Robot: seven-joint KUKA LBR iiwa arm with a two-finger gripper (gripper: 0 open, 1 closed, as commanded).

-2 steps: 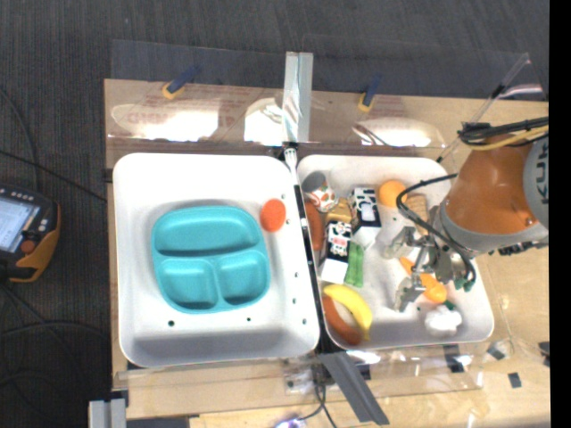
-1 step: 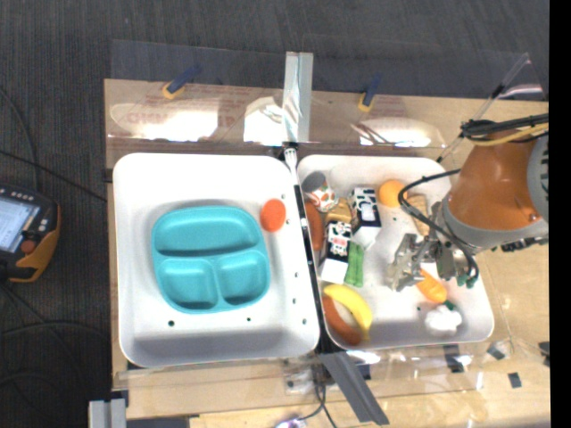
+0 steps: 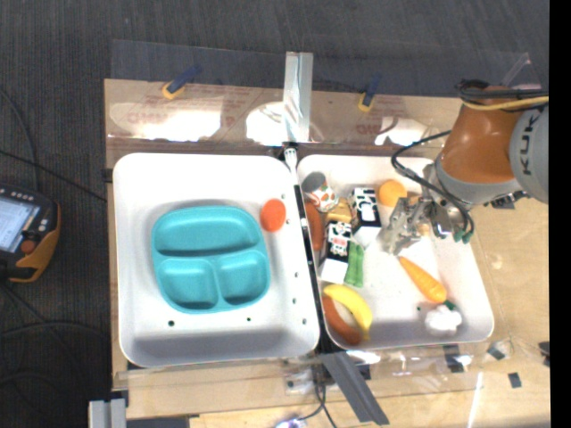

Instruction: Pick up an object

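My gripper (image 3: 399, 226) down in right bin (image 3: 473, 315), just below orange ball (image 3: 391, 192). Finger state: honestly can't tell from this angle, and nothing visibly held. Nearest pick looks like carrot (image 3: 422, 279) (toy one, I think): sits just below-right of gripper, long axis diagonal, running upper-left to lower-right, near end toward me. So short hop down-right, then wrist turned across that diagonal. Green piece (image 3: 356, 265) lies left of gripper, bit further.
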